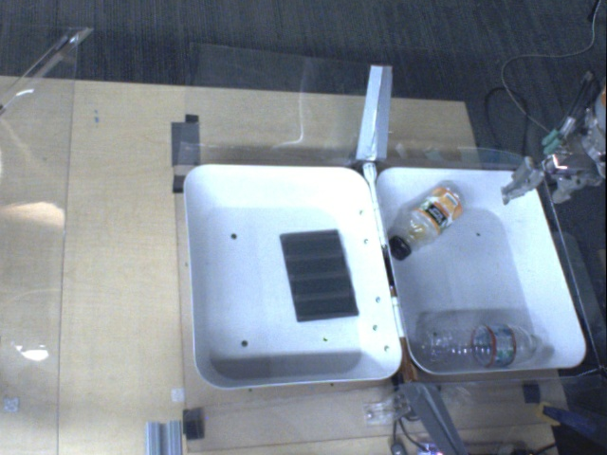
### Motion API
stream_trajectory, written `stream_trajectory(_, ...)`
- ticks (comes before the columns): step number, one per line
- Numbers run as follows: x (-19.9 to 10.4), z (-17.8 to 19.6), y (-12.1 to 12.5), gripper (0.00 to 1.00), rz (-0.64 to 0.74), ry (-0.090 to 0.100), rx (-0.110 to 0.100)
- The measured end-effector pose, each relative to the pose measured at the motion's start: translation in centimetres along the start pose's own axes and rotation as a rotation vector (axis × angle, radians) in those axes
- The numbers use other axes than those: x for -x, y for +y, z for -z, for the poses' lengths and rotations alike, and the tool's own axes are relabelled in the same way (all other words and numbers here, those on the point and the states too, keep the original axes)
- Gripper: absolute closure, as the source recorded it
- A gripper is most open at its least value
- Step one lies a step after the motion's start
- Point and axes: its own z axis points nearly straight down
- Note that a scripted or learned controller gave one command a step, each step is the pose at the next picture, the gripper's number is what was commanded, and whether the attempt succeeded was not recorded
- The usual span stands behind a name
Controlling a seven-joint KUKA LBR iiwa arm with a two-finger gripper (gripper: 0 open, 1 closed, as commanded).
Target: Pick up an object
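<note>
One fixed camera overhead (slanted) overlooks both bins [285,183].

Even, cool overhead light; glare on the clear panel [33,226] at nine o'clock; soft shadows inside the left bin [204,254]; slight overall blur.

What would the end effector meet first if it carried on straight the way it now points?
Probably the right white bin's far rim or bare floor: the end effector points leftward over that corner. Further on lies the small bottle with the orange label, though depth is unclear.

Two white bins sit side by side on the wood counter [114,254]: left bin [213,330] w/ right bin [560,301] touching it. Upright grey post [374,112] at their back junction, dark carpet [237,8] beyond counter's far edge.
</note>
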Motion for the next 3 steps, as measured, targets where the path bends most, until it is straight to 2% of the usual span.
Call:
stream_trajectory(1,-5.7,-12.5,5.7,0.0,0.086,0.001,-0.001)
stream_trajectory(2,-3.3,-17.9,0.7,0.0,0.088,-0.001,0.005)
stream_trajectory(3,-3.7,-17.8,-3.5,0.0,0.539,-0.004,0.009)
